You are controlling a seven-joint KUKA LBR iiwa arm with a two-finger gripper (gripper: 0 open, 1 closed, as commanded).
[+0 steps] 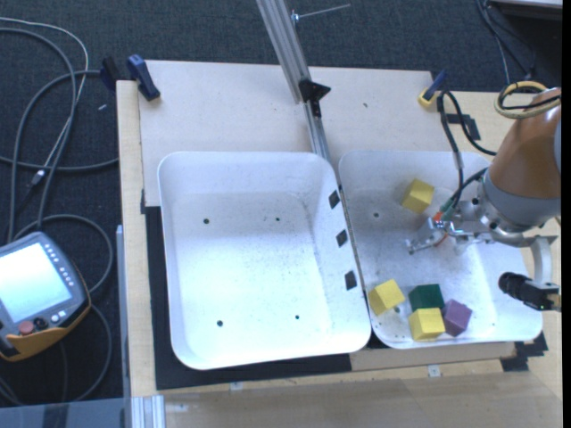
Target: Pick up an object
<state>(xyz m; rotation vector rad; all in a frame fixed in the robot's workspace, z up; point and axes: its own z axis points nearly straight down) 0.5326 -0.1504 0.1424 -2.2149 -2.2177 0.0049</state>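
Blocks lie in the right bin (500,279), and we count five. One yellow block (417,196) sits alone toward the far side, turned cornerwise to the bin walls; none of the blocks shows a clear long axis. Four more cluster at the near edge: a yellow one (386,296) on the left, a green one (426,296) just beside it, another yellow (426,325) touching the green on its near side, and a purple one (458,316) at the right end. Our claw (426,237) hangs between the lone block and the cluster, touching neither, its tip pointing left; whether it is open or closed we cannot tell. The arm (526,172) covers the bin's right part. The left bin (178,172) shares the worktop (223,105).
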